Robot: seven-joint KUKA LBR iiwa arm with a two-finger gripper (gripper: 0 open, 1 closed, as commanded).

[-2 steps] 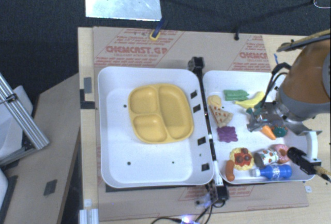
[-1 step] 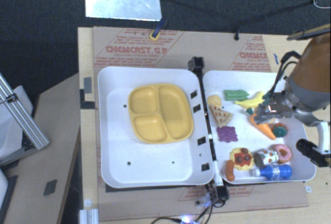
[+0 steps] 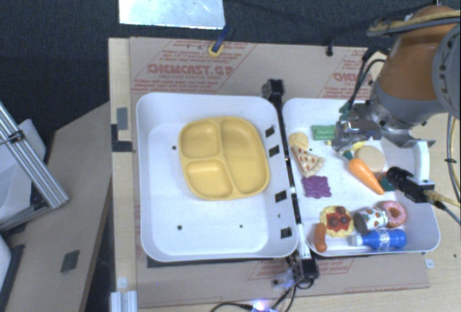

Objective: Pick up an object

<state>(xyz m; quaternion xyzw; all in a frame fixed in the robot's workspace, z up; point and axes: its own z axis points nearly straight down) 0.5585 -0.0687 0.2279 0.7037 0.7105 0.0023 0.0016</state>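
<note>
My gripper [image 3: 347,136] hangs low over the upper middle of the right bin [image 3: 432,235]. It is just right of a green block [image 3: 323,132] and just above the leafy end of an orange carrot [image 3: 366,174]. A round beige bun [image 3: 372,157] lies close to its right. Nothing shows in its grasp. Further left lie a pale yellow piece [image 3: 298,139], a pizza slice [image 3: 308,160] and a purple grape bunch [image 3: 317,186].
Along the right bin's front lie a small round pizza [image 3: 336,220], a sausage [image 3: 320,236], a small printed can [image 3: 371,218], a pink donut [image 3: 395,213] and a blue bottle [image 3: 382,239]. The left bin [image 3: 155,181] holds a yellow divided plate [image 3: 222,157].
</note>
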